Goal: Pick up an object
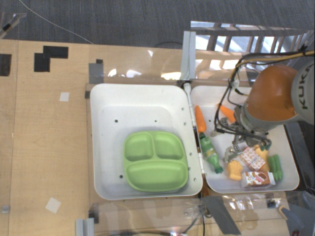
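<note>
The right bin (290, 183) holds several small toy foods. An orange carrot (199, 119) and a green bottle (210, 154) lie along its left wall. A second orange piece (227, 113) lies further back. Near the front are a yellow piece (235, 170), a red-and-white checked packet (251, 157), a small carton (257, 179) and a green piece (274, 167). My gripper (234, 150) hangs low in this bin, under the orange wrist band, just left of the checked packet and above the yellow piece. The wrist hides part of the bin's middle.
The left bin (106, 112) holds a green divided plate (155, 160) towards its front. A raised divider wall (193, 132) separates the two bins. A metal frame (236, 36) stands behind the right bin. Cables loop beside the wrist.
</note>
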`<state>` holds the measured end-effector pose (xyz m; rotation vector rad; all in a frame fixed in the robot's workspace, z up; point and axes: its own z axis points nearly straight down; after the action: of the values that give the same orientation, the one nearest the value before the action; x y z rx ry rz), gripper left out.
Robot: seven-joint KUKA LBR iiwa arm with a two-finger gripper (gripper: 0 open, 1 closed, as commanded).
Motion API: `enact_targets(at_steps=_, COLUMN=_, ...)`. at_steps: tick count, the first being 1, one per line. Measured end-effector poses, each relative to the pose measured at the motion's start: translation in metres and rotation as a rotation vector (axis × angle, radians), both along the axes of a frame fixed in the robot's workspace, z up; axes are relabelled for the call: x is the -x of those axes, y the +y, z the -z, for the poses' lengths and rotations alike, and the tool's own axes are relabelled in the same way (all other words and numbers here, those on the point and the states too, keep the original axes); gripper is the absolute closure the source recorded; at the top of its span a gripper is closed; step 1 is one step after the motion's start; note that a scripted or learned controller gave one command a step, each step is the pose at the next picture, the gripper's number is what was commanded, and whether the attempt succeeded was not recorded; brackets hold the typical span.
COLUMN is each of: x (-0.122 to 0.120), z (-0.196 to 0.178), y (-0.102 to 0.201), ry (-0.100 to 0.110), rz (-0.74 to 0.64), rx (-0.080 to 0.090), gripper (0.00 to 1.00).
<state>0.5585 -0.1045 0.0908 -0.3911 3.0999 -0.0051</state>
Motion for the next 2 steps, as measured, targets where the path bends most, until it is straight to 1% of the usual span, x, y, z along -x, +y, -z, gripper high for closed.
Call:
enact_targets(at_steps=1, x=0.057, z=-0.001, y=0.017, ry=-0.007, rz=0.12, rx=-0.001, gripper=0.0)
enact_targets(at_steps=2, x=-0.019, z=-0.028, y=0.013, ry=0.003, rz=0.04, rx=-0.001, gripper=0.0)
